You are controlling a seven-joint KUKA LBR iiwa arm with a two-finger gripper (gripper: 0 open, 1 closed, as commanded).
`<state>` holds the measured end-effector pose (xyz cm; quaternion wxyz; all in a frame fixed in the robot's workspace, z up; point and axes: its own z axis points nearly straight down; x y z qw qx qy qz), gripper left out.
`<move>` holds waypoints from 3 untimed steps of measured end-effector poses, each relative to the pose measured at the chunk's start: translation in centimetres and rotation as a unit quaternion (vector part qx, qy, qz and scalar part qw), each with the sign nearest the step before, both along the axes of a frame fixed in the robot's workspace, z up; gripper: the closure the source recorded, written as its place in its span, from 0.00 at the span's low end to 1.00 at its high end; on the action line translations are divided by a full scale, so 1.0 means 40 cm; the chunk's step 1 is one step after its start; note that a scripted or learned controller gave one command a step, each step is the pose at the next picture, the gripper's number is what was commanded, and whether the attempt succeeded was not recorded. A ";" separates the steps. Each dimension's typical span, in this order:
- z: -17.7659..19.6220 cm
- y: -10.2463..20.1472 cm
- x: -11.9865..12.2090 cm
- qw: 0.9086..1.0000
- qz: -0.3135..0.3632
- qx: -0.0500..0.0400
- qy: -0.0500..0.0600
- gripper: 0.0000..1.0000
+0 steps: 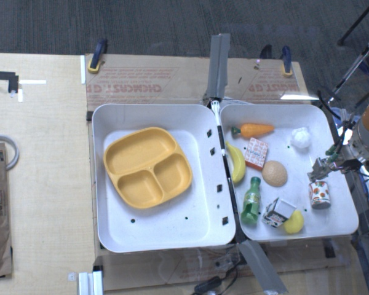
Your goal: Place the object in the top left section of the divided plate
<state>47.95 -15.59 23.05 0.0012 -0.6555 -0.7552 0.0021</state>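
Camera view from above takes in two shallow white plastic bins side by side on a bench. Lying in the left bin (111,226) is a yellow plastic divided plate (147,166), turned at an angle, with one large section on its far side and two smaller sections on its near side; nothing sits in any of them.

Several things lie apart in the right bin (332,226): an orange toy carrot (256,129) at the far left, a yellow toy banana (236,163) along the left wall, a small red-and-white patterned box (256,152) just right of the banana, a round tan bread-like ball (274,173), a green plastic bottle (251,200), a crumpled white ball (301,138) toward the far right, a small grey-and-white carton (277,213) touching a yellow toy lemon (293,222) at the near side, and a small white can with red fruit print (320,195) near the right wall.

At the right edge, the grey gripper (323,169) reaches in over the right bin, just above and beside the printed can. Whether its jaws are spread or pressed together cannot be told from this angle.
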 end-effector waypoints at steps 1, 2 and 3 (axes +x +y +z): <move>0.089 0.046 0.094 0.999 -0.045 -0.001 0.001 1.00; -0.025 0.016 -0.002 0.994 0.108 0.001 0.001 1.00; -0.342 -0.055 -0.005 0.977 0.214 0.002 0.000 1.00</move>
